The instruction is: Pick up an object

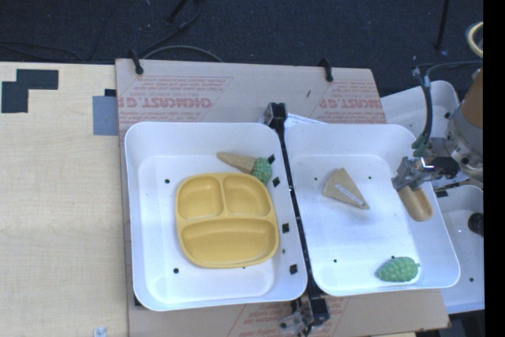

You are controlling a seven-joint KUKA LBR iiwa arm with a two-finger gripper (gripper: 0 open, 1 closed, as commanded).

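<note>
Grapes [398, 270] at 5 o'clock in right bin [316, 264]. Yellow tray [226, 219] fills left bin [150, 280]. Gripper [416, 176] at 3 o'clock clamps tan piece [417, 202]. Sandwich wedge [345, 189] centre; cone [245, 163] at tray's 12.

glossy yellow plastic tray [226, 219], smooth white bins [146, 170], matt cardboard [237, 93]

Red print runs along the cardboard sheet [237, 95] under the two bins, up and to the left of the claw [412, 177]. It appears twice, upside down and mirrored (it looks like "CHEMCOZT G.P", though the letters are too blurred to be sure).
</note>
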